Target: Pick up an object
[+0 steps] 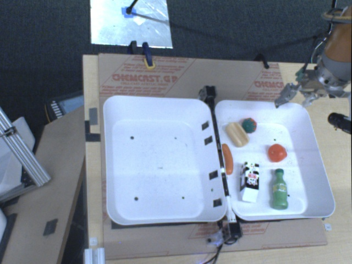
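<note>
The right bin [313, 147] holds several small items. A tan bread roll [237, 134] lies beside a dark green round piece [249, 125] near the far left corner. A red tomato [277, 152] sits mid-bin, and an orange sausage [227, 157] lies along the left wall. A cow-patterned carton [250, 181] and a green bottle [279, 189] lie towards the near side. My gripper [297, 97] hovers above the bin's far right corner, open, with nothing between its fingers, well apart from every item.
The left bin [110, 147] stands beside the right one, joined by a black hinge strip [215, 147]. Both rest on a cardboard sheet [165, 76]. A shiny metal plate [131, 15] lies beyond the bench, and an aluminium rail [22, 153] leans at the left.
</note>
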Robot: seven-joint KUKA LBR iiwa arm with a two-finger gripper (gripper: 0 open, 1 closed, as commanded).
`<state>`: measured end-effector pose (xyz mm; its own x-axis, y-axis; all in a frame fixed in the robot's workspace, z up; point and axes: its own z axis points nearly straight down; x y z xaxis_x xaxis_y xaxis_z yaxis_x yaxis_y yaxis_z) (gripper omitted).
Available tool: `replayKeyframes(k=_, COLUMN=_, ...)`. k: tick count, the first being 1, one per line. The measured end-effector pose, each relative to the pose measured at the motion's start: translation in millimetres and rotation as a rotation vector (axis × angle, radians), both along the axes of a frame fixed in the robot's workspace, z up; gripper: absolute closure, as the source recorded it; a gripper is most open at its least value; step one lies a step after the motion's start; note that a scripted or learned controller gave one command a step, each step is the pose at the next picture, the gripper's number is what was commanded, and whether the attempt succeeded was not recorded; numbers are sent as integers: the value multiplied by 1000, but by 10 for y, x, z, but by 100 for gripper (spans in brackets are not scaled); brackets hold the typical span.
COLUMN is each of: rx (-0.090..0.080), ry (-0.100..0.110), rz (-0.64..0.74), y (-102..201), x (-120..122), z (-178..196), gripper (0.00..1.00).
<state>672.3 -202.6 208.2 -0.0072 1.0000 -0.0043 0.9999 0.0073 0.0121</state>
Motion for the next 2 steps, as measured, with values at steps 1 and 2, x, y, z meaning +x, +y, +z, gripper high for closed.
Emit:
replayKeyframes(k=1, rx=-2, ry=-7, rz=-1, y=-44, x=-23, z=1645, gripper=0)
replayKeyframes(k=2, rx=4, ry=11, rz=-3, y=218, x=-1039, z=2696, gripper=0)
